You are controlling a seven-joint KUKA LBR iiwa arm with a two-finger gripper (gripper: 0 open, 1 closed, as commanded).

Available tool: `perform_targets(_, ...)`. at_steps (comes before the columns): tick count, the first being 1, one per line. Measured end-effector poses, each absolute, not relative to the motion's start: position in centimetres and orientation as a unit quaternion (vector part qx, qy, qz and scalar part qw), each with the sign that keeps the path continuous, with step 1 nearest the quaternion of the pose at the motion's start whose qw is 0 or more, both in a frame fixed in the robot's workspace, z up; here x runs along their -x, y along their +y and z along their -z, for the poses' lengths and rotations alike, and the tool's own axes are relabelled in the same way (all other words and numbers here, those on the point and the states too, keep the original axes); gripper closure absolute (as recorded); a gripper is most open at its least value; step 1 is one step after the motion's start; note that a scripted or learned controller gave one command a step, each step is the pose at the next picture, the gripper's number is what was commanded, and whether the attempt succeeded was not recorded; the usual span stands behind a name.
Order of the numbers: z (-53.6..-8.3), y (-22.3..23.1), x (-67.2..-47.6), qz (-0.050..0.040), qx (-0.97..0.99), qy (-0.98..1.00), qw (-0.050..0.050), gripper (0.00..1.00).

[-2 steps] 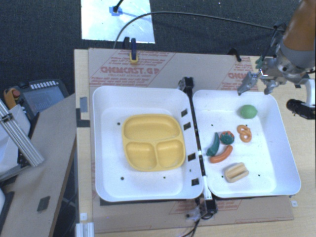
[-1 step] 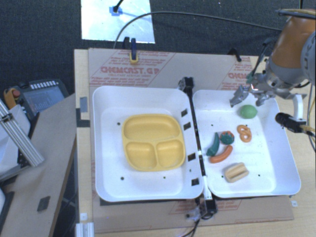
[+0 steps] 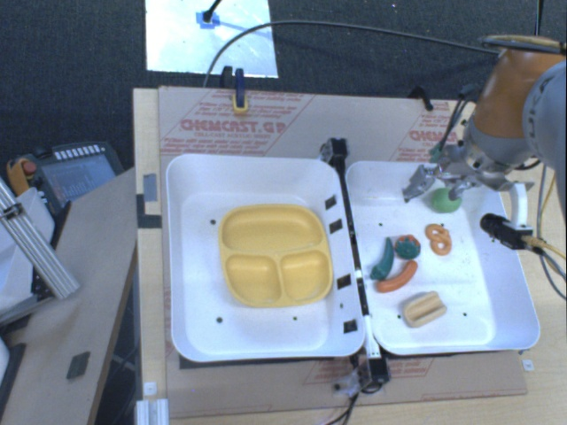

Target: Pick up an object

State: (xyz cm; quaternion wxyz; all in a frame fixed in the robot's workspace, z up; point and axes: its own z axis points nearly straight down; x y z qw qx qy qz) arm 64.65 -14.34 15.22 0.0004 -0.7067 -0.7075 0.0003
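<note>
The right bin (image 3: pixel 496 317) holds several toy foods. A green round piece (image 3: pixel 446 202) lies at its far side, and my gripper (image 3: pixel 441 184) hangs right over it, partly covering its top. The fingers are spread open, one grey fingertip (image 3: pixel 415 188) out to the left of the green piece. Nothing sits between them that I can see lifted. Nearer the front lie an orange pretzel (image 3: pixel 437 238), a red and green piece (image 3: pixel 407 246), a dark green pod (image 3: pixel 384 259), an orange sausage (image 3: pixel 397 276) and a tan bun (image 3: pixel 423 309).
The left bin (image 3: pixel 190 326) holds a yellow divided tray (image 3: pixel 272 255). A black divider strip (image 3: pixel 347 237) runs between the two bins. A black part of the arm (image 3: pixel 503 229) juts over the right bin's right side.
</note>
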Motion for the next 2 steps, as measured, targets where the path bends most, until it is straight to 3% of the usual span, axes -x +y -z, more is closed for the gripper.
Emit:
perform_targets(1, -10.9, -14.9, -64.3, -0.0003, 0.707, -0.707, 0.000, 0.00)
perform_targets(2, -12.2, -14.9, -64.4, 0.0012, 0.707, -0.707, -0.002, 1.00)
